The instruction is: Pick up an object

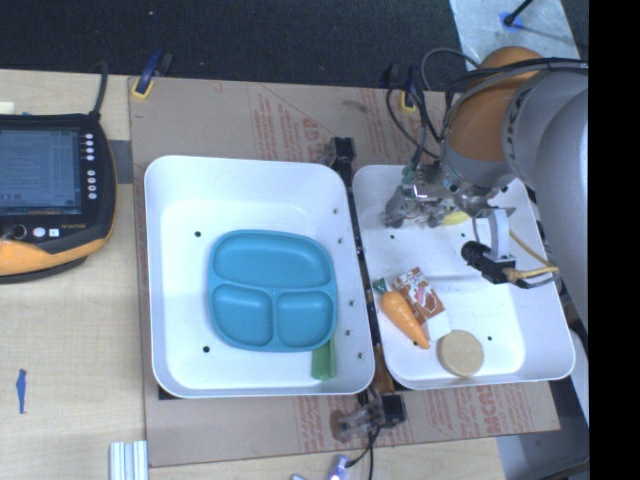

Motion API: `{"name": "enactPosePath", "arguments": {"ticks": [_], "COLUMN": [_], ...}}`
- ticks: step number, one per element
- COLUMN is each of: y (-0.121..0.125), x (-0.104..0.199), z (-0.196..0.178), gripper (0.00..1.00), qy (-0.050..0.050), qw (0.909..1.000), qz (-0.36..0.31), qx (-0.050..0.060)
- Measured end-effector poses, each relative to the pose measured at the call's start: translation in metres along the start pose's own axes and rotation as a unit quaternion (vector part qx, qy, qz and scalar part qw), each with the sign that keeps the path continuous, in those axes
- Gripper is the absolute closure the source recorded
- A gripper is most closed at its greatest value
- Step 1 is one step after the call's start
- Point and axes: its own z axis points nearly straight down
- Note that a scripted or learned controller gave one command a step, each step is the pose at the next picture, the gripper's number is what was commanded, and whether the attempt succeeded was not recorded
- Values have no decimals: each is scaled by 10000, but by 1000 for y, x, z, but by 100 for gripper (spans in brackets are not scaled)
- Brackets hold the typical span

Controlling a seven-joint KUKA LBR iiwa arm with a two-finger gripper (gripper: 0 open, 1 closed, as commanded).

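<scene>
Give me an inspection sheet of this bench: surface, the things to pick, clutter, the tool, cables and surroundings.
Surface: two shallow white bins, left and right, on a brown cardboard sheet.
Job's things: orange toy carrot, small printed packet, round tan disc in right bin; blue three-compartment plate, green block in left bin.
Clutter: nothing seen.
Grippers: tool low over right bin's far end, fingers unclear.
Cables: black wires above wrist.
Surroundings: orange-edged handheld control tablet at left.

Even overhead light, soft shadows, mild glare on white bins (165, 268).
</scene>
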Motion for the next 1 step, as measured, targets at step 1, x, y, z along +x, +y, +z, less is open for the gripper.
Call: {"name": "enactPosePath", "arguments": {"ticks": [1], "y": [-3], "x": [52], "z": [-88], "gripper": [100], "qy": [12], "qw": [10000], "qz": [1], "qx": [-22]}}
